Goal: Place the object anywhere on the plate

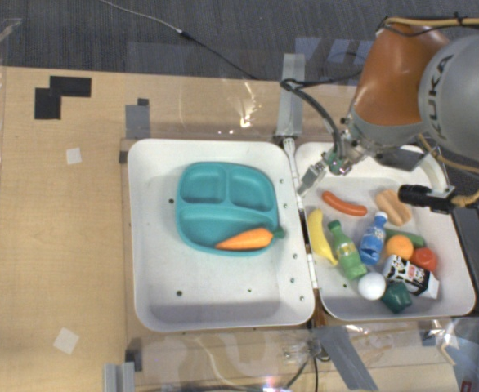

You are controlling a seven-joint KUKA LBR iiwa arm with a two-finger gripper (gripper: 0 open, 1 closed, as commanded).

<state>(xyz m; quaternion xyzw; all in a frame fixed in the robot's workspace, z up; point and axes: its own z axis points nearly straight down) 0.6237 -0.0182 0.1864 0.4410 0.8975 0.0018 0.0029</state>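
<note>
The camera view shows us a toy carrot [245,238] lying on the teal plate [209,188], along its near rim at the right, the plate sitting in the left bin [154,219] on the surface. We see the gripper [336,162] over the far left corner of the right bin [460,280], apart from the carrot; we cannot tell its state, and near it in that bin lie a sausage [344,205], a banana [320,237] and a blue bottle [373,238]

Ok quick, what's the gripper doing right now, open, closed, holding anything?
Gripper: above the divider between the two bins, open or closed cannot be told; nothing visibly held. The toy carrot lies on the teal plate.
</note>
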